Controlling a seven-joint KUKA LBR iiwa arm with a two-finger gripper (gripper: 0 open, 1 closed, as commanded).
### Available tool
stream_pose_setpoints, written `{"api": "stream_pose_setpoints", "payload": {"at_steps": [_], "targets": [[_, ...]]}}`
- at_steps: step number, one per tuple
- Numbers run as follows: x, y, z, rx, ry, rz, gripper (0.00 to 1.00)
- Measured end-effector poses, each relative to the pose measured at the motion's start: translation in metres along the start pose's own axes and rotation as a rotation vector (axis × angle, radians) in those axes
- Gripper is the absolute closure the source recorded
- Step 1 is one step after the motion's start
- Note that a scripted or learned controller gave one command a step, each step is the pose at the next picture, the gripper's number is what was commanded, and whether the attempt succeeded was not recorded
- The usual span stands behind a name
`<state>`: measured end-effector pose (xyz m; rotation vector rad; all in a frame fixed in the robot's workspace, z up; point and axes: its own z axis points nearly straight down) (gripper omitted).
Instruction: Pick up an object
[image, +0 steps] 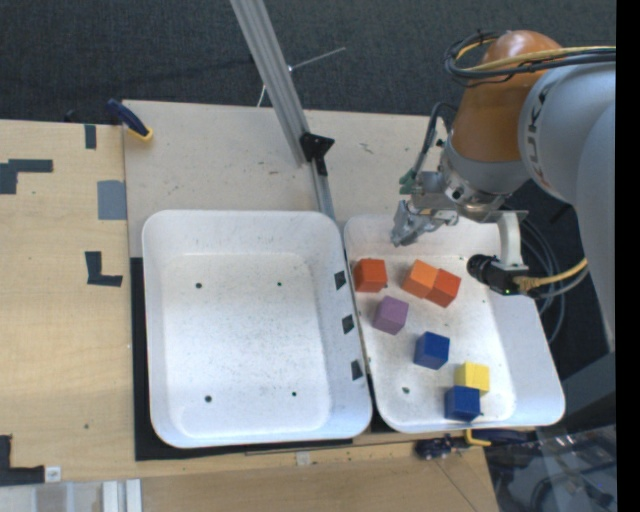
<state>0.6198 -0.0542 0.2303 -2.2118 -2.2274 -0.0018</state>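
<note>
Six blocks in right bin (530, 350) — jaws (408, 232) over far rim, open/shut unclear, nothing seen held.

Left bin (170, 250) sits on wooden tabletop (60, 330). Grey tape patches (112, 199) mark tabletop at left. Blue-and-yellow clamp (130, 118) at far edge. Slanted metal pole (285, 95) crosses above.

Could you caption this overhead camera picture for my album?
Robot pincer above the right bin of coloured blocks.

I log 2 white bins (160, 240), black-speckled; 2 orange blocks (371, 275), 1 orange-and-red block (434, 283), 1 purple (391, 315), 2 blue (432, 351), 1 yellow (474, 376); grey arm (570, 110), orange band (495, 95).
</note>
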Motion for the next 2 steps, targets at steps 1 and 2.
{"api": "stream_pose_setpoints", "payload": {"at_steps": [1,2], "targets": [[0.058,0.000,-0.007,-0.001,0.000,-0.001,1.00],[0.108,-0.017,0.003,0.003,-0.002,0.001,1.00]]}}
